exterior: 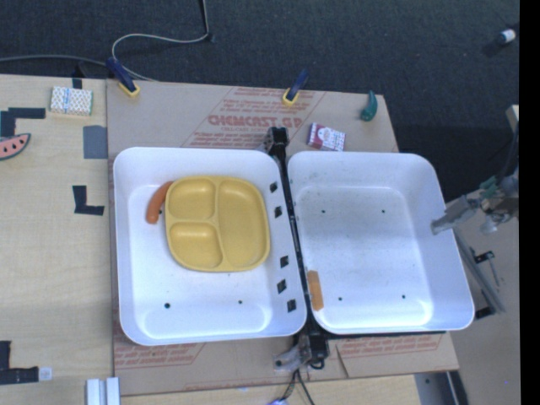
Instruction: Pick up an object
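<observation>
Two shallow white plastic bins (pixel 135 310) sit side by side: the left holds a yellow three-compartment plate (pixel 218 224) with an orange sausage-shaped piece (pixel 156 202) touching its left edge, another orange piece (pixel 315 289) lies in the right bin's lower-left corner, and the gripper's state cannot be told

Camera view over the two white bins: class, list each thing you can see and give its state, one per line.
Yellow plastic divided plate: lying flat, right way up, in the left white bin.
Orange carrot-shaped toy: lying against the plate's left edge.
Small orange sausage-shaped piece: lying in the right white bin, by its left wall.
Gripper: at the right bin's right rim, holding nothing.
</observation>
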